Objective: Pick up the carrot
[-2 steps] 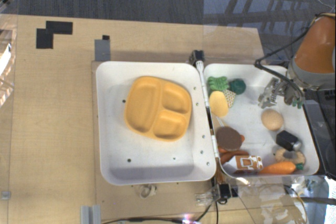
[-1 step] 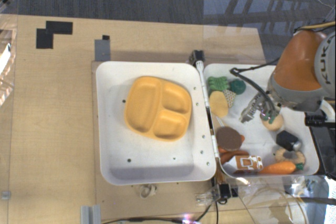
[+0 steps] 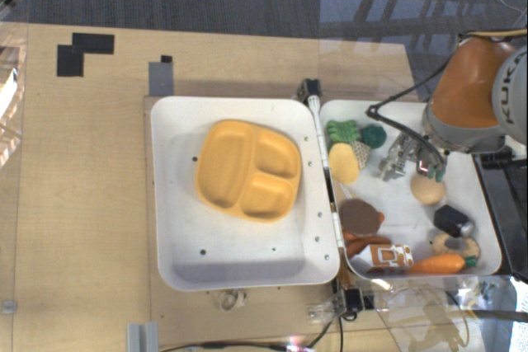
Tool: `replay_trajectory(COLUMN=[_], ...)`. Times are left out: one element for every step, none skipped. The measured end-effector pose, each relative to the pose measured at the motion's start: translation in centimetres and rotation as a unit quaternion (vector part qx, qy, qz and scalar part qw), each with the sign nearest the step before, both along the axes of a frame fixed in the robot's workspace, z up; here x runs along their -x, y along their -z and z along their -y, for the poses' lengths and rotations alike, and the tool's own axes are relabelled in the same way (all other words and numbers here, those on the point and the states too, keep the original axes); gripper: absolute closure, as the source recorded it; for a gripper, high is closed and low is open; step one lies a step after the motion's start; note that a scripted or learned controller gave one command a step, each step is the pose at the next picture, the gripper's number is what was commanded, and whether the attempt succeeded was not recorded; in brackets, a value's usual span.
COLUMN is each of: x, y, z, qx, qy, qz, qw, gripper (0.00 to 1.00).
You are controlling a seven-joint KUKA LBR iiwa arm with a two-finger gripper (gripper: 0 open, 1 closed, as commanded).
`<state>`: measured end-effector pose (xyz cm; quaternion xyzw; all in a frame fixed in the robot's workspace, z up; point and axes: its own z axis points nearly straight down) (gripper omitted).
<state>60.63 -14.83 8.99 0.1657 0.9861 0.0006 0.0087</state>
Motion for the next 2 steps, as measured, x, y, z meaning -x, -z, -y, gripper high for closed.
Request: replay_trajectory(x=[-1.2,5.9], y=[0.0,-0.2], z=[-6.4,-6.5], qx=[-0.0009,-0.0019], qy=[0.063,0.104], qz=[0.000,0.001], qw=[0.9980,0.9946], gripper=[1.00,1.00])
